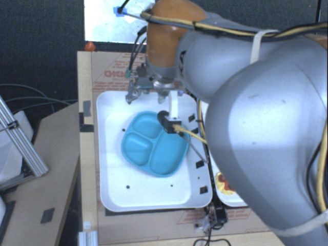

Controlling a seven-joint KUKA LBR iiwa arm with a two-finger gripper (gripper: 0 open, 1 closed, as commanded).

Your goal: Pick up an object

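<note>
We see a blue divided plate (154, 146) lying flat in the left white bin (110, 188). Its long axis slants far-left to near-right, with the small compartments leftward. The gripper (137, 90) hangs over the bin's far rim; whether it is open or closed, we cannot tell. Printed cardboard (110, 70) covers the bench.

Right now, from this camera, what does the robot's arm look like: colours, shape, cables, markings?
The arm is smooth grey with big rounded casings. An orange band sits above the wrist. A yellow cable runs along the top, and a white strap wraps the arm. The gripper is bare grey metal.
</note>
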